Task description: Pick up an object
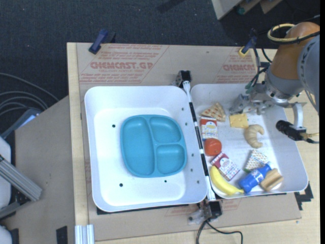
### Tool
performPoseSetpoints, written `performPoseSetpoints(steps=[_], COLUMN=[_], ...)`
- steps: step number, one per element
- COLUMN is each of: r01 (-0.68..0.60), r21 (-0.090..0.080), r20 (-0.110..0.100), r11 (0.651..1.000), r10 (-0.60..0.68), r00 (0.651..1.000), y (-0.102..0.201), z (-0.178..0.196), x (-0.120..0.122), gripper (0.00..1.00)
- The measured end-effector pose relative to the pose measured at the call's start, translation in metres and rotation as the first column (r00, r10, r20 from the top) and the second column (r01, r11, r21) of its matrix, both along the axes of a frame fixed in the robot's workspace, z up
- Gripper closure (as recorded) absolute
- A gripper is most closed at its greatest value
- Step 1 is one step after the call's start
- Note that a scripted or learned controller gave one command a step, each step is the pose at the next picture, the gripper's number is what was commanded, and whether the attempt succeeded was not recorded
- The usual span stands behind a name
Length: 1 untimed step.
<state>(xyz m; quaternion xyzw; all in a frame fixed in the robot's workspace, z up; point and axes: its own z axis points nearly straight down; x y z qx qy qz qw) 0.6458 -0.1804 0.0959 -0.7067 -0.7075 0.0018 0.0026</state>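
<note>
two bins (101,151); the gripper (249,104) hovers at twelve o'clock of the cheese slice (238,120). approach step, probably. fingers' spread unclear; next, descend.

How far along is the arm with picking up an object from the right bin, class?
Done: the gripper has reached the far end of the right bin, close above the yellow cheese piece. In hand: nothing visibly lifted; whether the fingers are closed cannot be told. Left: grasping and raising an item. The croissant, tomato and banana lie in the bin.

"CHEMCAST" printed on bench board (122,64)
</note>
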Motion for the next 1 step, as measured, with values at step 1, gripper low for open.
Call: performPoseSetpoints(steps=[1], r01=[-0.001], r21=[-0.001], r20=[0.002], r11=[1.0], r10=[0.001], r00=[1.0], y=[0.0], z=[0.0103], x=[0.0004], gripper=[1.0])
